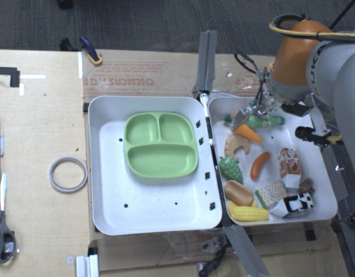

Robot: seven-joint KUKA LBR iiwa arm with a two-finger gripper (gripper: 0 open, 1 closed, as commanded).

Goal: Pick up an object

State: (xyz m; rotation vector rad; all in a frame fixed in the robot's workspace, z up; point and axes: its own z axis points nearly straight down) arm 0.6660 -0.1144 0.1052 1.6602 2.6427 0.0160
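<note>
My gripper [250, 112] reaches down into the far left part of the right bin [316, 215], below the orange wrist band. Its tip is right beside a green bottle [266, 120] and just above an orange carrot [249, 134]. I see nothing clearly held in it. Nearby lie a tan croissant [235, 146], a green broccoli [230, 169] and a red sausage [260, 165]. Nearer the front are a bread roll [238, 193], a yellow corn cob [248, 213], a sandwich piece [272, 193], a patterned box [289, 162] and a black-and-white toy [298, 203].
The left bin [102, 206] holds a green divided plate [161, 144]. A grey divider bar [206, 62] runs between the bins. On the bench to the left lie a tape ring [68, 173], scissors [2, 238] and a blue clamp [91, 49].
</note>
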